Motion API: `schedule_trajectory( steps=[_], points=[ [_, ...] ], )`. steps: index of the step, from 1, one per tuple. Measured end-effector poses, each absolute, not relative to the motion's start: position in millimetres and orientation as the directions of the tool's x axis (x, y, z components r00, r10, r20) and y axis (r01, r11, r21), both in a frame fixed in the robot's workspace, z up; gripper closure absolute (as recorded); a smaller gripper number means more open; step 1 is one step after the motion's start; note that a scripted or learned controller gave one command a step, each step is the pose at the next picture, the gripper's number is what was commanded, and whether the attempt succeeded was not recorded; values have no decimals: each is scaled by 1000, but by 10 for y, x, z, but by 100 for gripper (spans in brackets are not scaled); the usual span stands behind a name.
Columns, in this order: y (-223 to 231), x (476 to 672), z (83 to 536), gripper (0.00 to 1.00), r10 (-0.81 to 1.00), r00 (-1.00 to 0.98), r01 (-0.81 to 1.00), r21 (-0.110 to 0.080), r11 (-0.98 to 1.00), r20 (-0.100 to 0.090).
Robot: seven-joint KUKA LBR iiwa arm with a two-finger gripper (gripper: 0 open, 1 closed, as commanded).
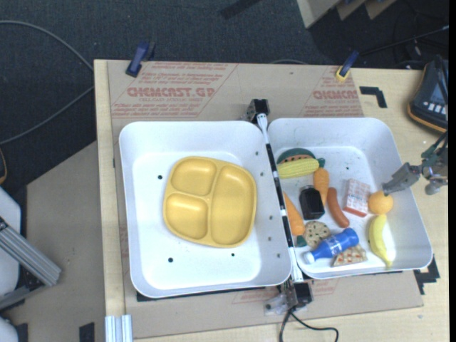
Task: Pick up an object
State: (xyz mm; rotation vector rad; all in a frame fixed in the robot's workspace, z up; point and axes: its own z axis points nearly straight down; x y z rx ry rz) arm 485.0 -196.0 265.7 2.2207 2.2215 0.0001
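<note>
The right bin (356,130) holds several toy foods: a corn cob (297,167), a watermelon slice (296,154), a carrot (321,182), a black block (311,204), a sausage (337,207), a pink packet (356,195), an orange (381,204), a banana (380,239), a blue bottle (332,246), a cookie (315,231) and a pizza slice (349,257). My gripper (417,182) hangs over the bin's right rim, just above and to the right of the orange. Its fingers stand open with nothing between them.
The left bin (142,191) carries a yellow divided plate (210,200). A second carrot (293,216) lies along the right bin's left wall. Clamps sit at the bench's back edge (139,58) (346,65). A dark device (432,98) rests at the far right.
</note>
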Motion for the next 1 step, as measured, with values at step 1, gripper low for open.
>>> schedule_trajectory(
  steps=[1],
  points=[
    [-1679,4936,1235,0,1000,0,1000,-5,0,2]
  ],
)
